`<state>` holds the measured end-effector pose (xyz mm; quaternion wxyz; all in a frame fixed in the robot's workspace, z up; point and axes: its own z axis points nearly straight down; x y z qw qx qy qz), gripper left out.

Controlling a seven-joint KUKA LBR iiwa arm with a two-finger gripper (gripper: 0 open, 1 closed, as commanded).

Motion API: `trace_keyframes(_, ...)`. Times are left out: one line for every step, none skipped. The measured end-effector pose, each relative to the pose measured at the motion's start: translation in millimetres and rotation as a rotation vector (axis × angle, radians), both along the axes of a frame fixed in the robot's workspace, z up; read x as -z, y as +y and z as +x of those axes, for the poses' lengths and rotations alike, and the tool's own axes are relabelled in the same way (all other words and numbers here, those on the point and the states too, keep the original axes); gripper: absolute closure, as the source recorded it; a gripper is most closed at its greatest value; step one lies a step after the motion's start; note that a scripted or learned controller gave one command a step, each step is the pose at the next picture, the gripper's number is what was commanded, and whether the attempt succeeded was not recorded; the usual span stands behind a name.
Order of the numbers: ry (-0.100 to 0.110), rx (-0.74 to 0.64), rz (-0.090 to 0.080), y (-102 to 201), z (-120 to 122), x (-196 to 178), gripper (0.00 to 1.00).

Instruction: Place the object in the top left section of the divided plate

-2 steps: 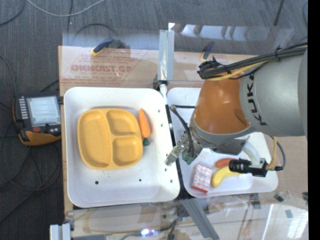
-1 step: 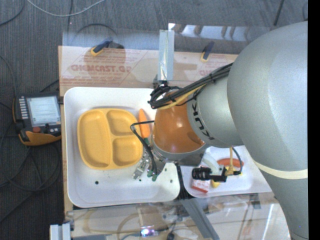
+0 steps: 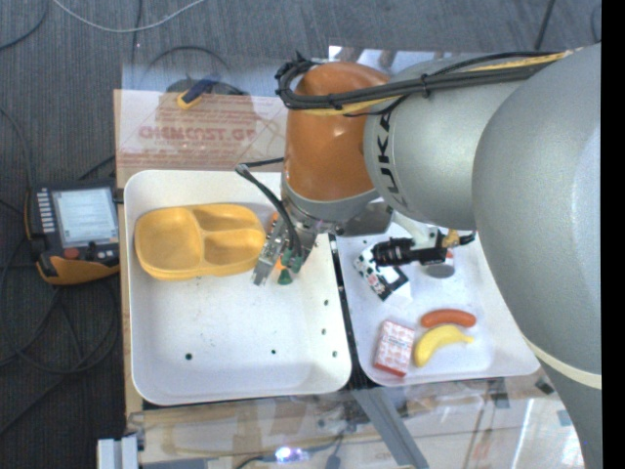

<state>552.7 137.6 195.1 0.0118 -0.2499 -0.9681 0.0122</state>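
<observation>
A yellow divided plate lies in the upper left of the left bin. Ridges split it into a large left section and smaller sections on the right. My gripper hangs low just off the plate's right rim, pointing down and to the left. A small green thing shows right at its tip, over the bin floor beside the plate. I cannot tell whether it is gripped. The arm's orange band and grey body hide the bins' far edge.
The right bin holds a red sausage, a yellow banana, a red and white box and a small black and white item. A cardboard sheet lies behind the left bin.
</observation>
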Motion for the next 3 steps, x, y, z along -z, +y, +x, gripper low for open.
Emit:
trace_keyframes(-0.031,0.168,0.012,-68.0,-11.5,-54.9,1.0)
trace_keyframes(-0.028,0.232,0.013,-121.2,-69.7,12.3,1.0)
trace_keyframes(-0.029,0.112,0.016,-58.2,-58.1,-20.2,1.0)
